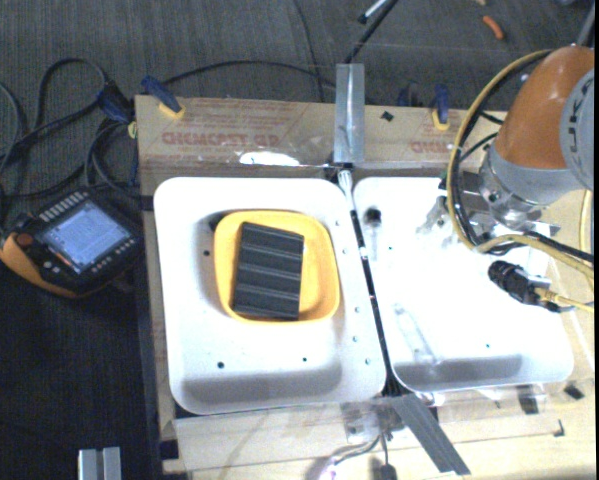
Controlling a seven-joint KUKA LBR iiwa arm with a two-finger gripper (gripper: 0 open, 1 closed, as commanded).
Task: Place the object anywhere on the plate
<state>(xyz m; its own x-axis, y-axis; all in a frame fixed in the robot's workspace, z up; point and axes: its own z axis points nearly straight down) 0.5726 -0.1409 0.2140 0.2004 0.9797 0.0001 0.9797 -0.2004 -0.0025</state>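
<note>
A yellow plate (pixel 322 273) lies in the left white bin (pixel 189 328). On it rests a dark grey ribbed block (pixel 269 269), lying flat and roughly centred on the plate. The arm's orange band (pixel 549 98) and grey wrist (pixel 524 183) hang over the right bin (pixel 479 338), well to the right of the plate. The gripper is hidden beneath the wrist and its cables. Nothing is seen held under the arm.
Yellow and black cables (pixel 514 273) loop down from the wrist over the right bin. A metal divider post (pixel 349 118) stands at the back between the bins. A teach pendant (pixel 74 243) lies on the floor to the left.
</note>
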